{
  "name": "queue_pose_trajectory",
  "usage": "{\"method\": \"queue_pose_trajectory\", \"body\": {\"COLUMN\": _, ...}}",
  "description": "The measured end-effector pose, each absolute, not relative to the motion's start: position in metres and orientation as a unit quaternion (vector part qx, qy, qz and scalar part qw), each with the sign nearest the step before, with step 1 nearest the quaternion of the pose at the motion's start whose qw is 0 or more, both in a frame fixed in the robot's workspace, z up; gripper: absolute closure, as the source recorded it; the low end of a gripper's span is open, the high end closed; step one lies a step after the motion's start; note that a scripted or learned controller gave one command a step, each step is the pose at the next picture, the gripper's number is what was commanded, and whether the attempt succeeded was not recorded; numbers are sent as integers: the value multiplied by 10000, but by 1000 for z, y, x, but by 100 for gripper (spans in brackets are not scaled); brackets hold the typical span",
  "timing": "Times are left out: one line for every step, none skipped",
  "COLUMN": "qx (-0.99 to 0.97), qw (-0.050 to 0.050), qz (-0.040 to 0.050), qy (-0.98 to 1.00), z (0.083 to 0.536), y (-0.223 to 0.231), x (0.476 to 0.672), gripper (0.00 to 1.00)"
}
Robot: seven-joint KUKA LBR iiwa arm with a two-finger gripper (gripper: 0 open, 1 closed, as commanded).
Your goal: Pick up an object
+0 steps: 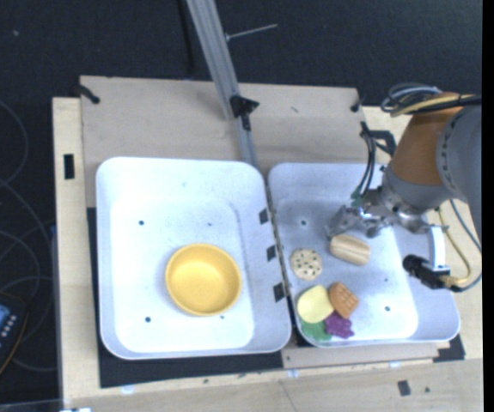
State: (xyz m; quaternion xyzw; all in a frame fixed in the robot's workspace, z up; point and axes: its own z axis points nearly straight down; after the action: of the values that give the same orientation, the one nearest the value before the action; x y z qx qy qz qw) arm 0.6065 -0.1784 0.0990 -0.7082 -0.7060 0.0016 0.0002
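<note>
Desk, right white bin (315, 187) | we approach the tan bread-roll-shaped toy (350, 249), centre-right | jaws (356, 223) just above it, state unclear | next: descend, close.

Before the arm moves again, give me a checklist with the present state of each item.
1. Gripper is over the right bin: ok.
2. A target lies close by: ok, the tan bread roll sits just below the gripper.
3. Roll is between the fingers: cannot tell, the wrist hides them.
4. Roll is apart from its neighbours: ok, the cookie lies to its left with a gap.
5. The other toys are spread out: not ok, the yellow piece, waffle and purple grapes crowd together in the bin's corner.
6. Yellow bowl is out of the way: ok, in the left bin.
</note>
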Motion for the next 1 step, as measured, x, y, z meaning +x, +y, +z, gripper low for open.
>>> {"method": "queue_pose_trajectory", "body": {"qx": -7094, "qw": -24, "qz": -7, "qy": -7048, "z": 113, "y": -179, "x": 608, "gripper": 100}}
